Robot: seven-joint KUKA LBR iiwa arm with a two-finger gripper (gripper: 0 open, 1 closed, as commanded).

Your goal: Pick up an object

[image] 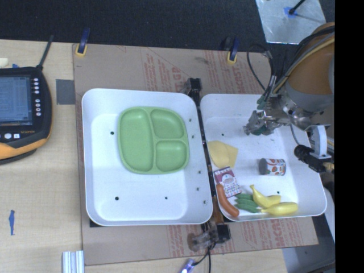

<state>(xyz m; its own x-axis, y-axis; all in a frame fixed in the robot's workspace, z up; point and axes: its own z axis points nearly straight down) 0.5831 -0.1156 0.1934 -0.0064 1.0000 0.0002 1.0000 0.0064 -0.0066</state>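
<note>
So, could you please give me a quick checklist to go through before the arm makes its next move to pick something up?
1. Objects available in the right bin: ok. A small can, banana, lemon, hot dog, red carton and yellow cheese wedge lie there.
2. Gripper over the right bin: ok, near its upper part.
3. Gripper above a target: not ok; bare bin floor lies beneath it.
4. Object between its fingers: cannot tell.
5. Can standing apart from other items: ok.
6. Lower cluster separated: not ok; hot dog, green pods, banana and lemon crowd together.
</note>
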